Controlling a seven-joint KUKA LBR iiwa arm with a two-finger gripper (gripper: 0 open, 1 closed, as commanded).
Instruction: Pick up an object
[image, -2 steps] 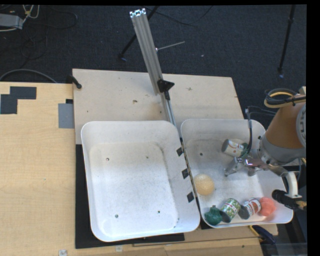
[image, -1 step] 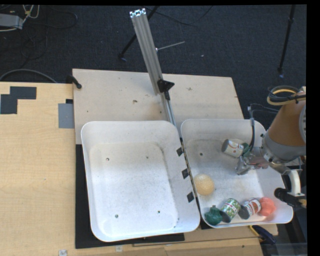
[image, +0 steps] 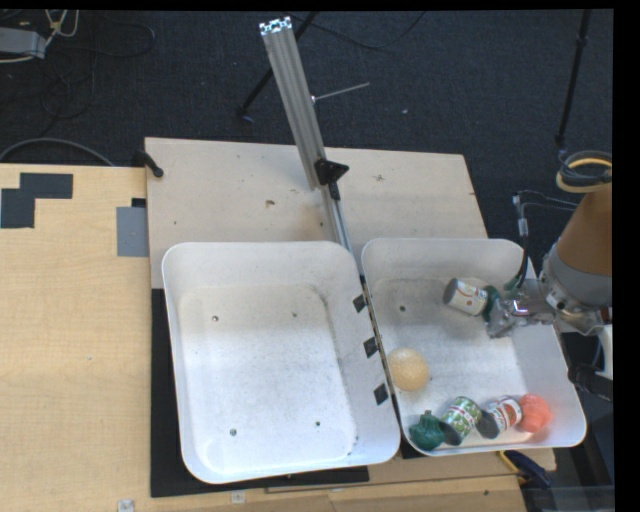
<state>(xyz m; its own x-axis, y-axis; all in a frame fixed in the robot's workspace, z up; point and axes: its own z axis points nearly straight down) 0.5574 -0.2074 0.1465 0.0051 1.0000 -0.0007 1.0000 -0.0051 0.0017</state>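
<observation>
My gripper (image: 500, 312) is low in the right bin (image: 440, 255), near its right wall, on the grey arm (image: 580, 265) that comes in from the right. A small grey-white can (image: 464, 295) lies on its side just to the gripper's left, close to it or touching it; I cannot tell which. A tan ball (image: 408, 369) rests near the bin's left wall. Along the front edge lie a dark green object (image: 429, 432), a green-and-white can (image: 462, 415), a red-and-white can (image: 503, 414) and an orange-red ball (image: 537, 412).
The left bin (image: 200, 270) adjoins the right one, with black clips (image: 368, 346) along the shared wall. A slanted metal rail (image: 300, 110) rises behind the bins. A pale wooden board (image: 70, 330) lies at the left.
</observation>
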